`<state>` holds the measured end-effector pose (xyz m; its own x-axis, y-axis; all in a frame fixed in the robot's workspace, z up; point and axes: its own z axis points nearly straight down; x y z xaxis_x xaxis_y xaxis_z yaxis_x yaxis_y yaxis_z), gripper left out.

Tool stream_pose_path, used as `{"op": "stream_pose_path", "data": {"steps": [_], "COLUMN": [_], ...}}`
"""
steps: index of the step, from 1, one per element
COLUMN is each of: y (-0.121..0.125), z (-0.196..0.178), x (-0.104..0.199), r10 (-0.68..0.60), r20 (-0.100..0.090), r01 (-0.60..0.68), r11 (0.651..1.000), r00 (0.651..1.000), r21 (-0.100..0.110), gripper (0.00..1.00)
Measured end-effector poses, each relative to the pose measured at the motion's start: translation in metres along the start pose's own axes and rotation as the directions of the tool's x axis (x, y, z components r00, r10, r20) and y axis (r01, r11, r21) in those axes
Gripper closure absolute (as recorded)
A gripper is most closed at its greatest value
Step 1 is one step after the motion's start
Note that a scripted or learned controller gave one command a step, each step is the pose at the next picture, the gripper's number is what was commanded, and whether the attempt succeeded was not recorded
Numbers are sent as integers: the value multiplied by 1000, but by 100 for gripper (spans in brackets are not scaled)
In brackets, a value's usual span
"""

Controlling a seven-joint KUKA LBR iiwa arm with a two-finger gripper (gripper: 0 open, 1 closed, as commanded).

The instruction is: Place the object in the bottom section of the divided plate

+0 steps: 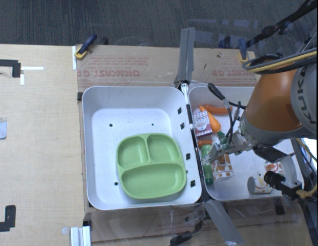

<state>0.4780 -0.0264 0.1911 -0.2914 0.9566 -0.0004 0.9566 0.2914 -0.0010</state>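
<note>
A: Camera view is checked. The gripper [218,152] is seen low over the right bin [235,188], among small packaged items [223,168] and an orange carrot-like piece [212,118]. Whether the jaws are open or closed cannot be told.

B: Step is judged as picking; which object is targeted cannot be told. The divided plate [150,166], light green, lies in the left bin [97,137], its wide bottom section [153,181] unfilled. A confirmed grasp, then a carry leftward, is called for.

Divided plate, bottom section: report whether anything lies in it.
Empty. The divided plate shows bare green in its bottom section; the pincer is over the right bin.
</note>
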Motion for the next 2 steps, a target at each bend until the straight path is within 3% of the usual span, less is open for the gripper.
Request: {"op": "stream_pose_path", "data": {"steps": [1, 2], "y": [49, 30], "z": [-27, 1], "x": [-18, 86], "r10": [-209, -188], "r20": [1, -1], "r01": [209, 188], "r11": [978, 982], "r00": [978, 982], "r21": [0, 4], "gripper": [100, 100]}}
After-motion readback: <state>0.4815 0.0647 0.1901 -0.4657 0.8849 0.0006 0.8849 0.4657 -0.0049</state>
